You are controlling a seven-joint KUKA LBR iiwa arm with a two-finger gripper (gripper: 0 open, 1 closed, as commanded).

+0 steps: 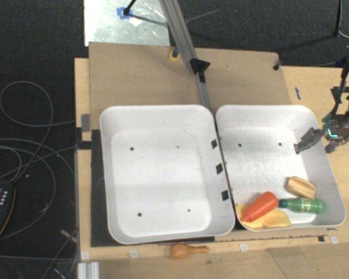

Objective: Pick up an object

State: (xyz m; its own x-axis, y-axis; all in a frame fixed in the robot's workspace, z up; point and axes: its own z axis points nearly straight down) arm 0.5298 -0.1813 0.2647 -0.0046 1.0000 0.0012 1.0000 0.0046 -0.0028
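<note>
A green bottle (302, 204) lay on its side in the front right corner of the right bin (262, 127), its long axis running left to right with the narrow neck end toward the left. Just behind it sat a tan bread roll (301, 186), tilted diagonally. To its left lay an orange carrot (259, 206), slanting up toward the right, over a yellow piece (273, 220). The gripper (317, 139) hung over the bin's right rim, spread apart, pinching nothing. The left bin (163, 121) stood beside. A small wooden gourd (188, 250) rested on the table (232, 68) in front.

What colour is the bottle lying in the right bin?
Green bottle with a white cap; camera view.
</note>
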